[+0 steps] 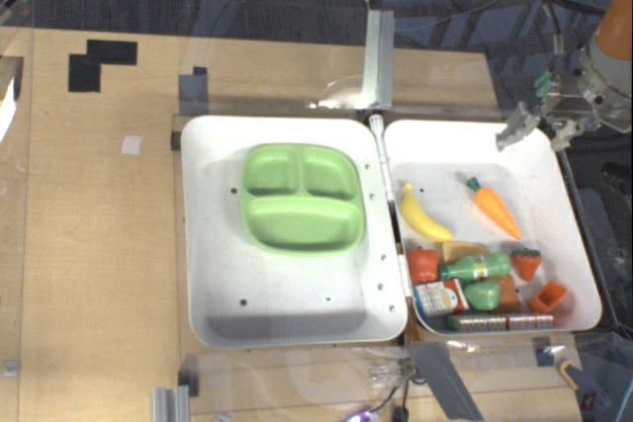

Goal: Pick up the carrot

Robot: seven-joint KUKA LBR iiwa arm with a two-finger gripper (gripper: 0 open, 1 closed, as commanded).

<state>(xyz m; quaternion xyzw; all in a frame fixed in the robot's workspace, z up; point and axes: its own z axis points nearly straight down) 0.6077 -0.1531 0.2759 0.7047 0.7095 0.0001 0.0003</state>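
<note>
Here the carrot lies in the right bin, toward that bin's two o'clock part, slanting with its green stub end at ten o'clock and its orange tip at four o'clock. It rests alone on the white floor, touching nothing. A banana lies near it at nine o'clock. Along the bin's six o'clock side a heap of toy food is crowded together: a red pepper, a green bottle on its side, a small carton, a strawberry and an orange cup.

The claw hangs over the right bin's one o'clock corner, well apart from the carrot and at one o'clock from it. Whether it is open or closed I cannot tell; nothing shows in it. The arm comes in from three o'clock.

In the left bin a green divided plate sits a little toward twelve o'clock of the middle. Both bins rest side by side on the pale wooden desk.
</note>
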